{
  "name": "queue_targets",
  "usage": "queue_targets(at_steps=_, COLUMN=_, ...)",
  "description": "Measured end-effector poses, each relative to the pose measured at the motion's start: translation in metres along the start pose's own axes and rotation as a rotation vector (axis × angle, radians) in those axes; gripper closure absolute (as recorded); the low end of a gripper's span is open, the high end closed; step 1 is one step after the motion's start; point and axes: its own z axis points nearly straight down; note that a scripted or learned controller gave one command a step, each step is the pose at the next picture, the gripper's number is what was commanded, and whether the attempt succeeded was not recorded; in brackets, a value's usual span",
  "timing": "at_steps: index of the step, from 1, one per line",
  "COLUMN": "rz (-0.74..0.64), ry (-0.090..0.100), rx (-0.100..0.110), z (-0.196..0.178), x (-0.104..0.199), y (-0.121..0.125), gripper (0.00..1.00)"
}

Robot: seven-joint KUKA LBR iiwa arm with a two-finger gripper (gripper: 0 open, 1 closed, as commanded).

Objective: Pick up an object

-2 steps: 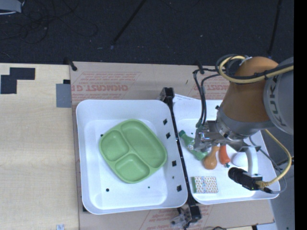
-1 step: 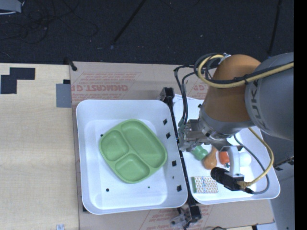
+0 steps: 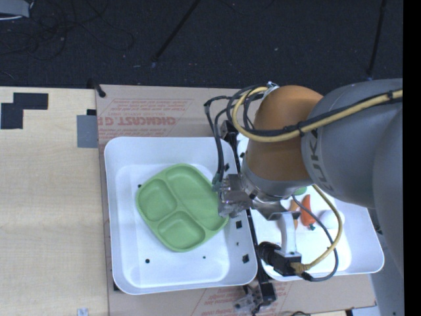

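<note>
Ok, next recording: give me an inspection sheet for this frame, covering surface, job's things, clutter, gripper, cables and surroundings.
Surface: two white bins; the left bin sits on a cardboard sheet over a pale wooden bench.
Job's things: green divided plate lying tilted in the left bin; an orange object in the right bin, mostly hidden by the arm.
Clutter: small dark specks on the left bin's floor.
Gripper: gripper at the plate's right rim, by the wall between the bins; grip unclear.
Cables: yellow and black cables looped around the wrist.
Surroundings: dark floor beyond the bench.
</note>
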Motion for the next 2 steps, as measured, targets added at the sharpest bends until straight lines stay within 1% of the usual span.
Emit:
queue_targets(at_steps=1, rz=0.003, ry=-0.002, rx=-0.001, z=-0.0070, x=0.0198, y=0.0033, gripper=1.00)
queue_targets(at_steps=2, rz=0.006, ry=-0.002, rx=0.000, z=-0.0088, x=0.0184, y=-0.0034, gripper=1.00)
